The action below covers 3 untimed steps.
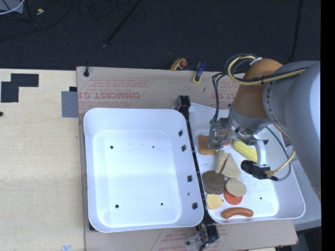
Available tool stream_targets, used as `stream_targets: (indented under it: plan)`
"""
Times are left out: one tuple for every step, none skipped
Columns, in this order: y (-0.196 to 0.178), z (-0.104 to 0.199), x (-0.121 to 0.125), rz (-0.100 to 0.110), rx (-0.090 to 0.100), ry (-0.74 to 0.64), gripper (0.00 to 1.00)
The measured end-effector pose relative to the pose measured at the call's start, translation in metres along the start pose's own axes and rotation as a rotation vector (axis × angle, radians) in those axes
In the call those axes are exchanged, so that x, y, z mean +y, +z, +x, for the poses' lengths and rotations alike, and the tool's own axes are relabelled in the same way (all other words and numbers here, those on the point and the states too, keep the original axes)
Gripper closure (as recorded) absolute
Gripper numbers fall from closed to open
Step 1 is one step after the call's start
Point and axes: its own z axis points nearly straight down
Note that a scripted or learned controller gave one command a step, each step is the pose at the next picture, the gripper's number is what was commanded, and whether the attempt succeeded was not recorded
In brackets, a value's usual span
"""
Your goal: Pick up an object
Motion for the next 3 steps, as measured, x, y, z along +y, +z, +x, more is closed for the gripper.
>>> stream_targets:
  plan:
    - [0.010,-0.003,0.027,0.001,-0.003,-0.004,1.00]
    - [0.010,-0.017,0.027,-0.002,-0.002,-0.002,1.00]
    - [-0.001,-0.017,0.027,-0.001,-0.003,-0.004,1.00]
